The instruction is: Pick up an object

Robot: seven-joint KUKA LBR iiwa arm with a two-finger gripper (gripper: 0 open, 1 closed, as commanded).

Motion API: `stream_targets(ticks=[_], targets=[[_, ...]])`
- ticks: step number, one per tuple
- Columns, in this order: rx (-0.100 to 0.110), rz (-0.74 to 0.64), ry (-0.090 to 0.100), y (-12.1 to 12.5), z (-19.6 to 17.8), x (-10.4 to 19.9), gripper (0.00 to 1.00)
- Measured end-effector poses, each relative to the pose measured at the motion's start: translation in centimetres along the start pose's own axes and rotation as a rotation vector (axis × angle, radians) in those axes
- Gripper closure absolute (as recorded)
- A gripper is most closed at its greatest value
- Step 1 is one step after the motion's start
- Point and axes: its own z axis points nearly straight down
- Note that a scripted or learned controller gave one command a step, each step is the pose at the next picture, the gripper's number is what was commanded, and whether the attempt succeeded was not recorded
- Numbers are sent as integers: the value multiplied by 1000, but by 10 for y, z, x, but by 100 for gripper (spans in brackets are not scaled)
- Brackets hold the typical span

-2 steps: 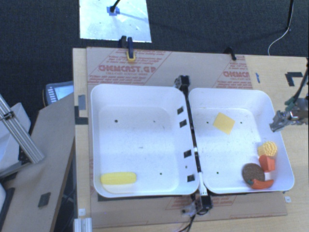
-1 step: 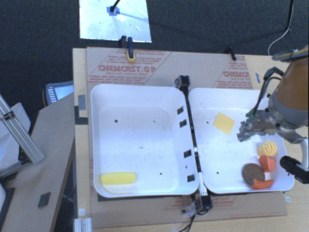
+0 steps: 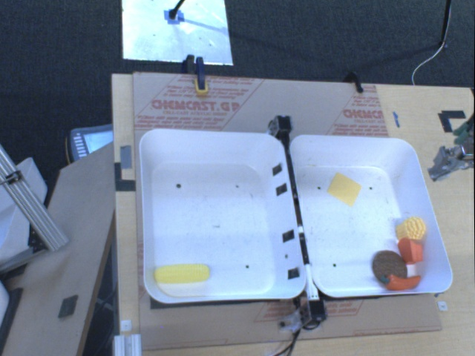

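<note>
The right bin (image 3: 415, 162) holds a flat yellow square (image 3: 344, 188) near its middle. In its near right corner lie a bumpy yellow piece (image 3: 412, 228), a red-orange block (image 3: 410, 250), a brown disc (image 3: 387, 265) and an orange strip (image 3: 403, 281), all close together. A long yellow piece (image 3: 182, 274) lies in the near left corner of the left bin (image 3: 148, 169). My gripper (image 3: 447, 160) sits at the view's right edge, outside the right bin's far right corner and over the bench, away from every object.
A black divider with clips (image 3: 291, 199) runs between the two bins. A yellow clamp (image 3: 200, 76) stands at the bench's far edge, and a shiny plate (image 3: 177, 21) lies on the floor beyond. A side table (image 3: 67, 258) adjoins the left.
</note>
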Motion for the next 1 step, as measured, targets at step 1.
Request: stream_targets(ticks=[1], targets=[[23, -7, 12, -33, 117, 47, 100]])
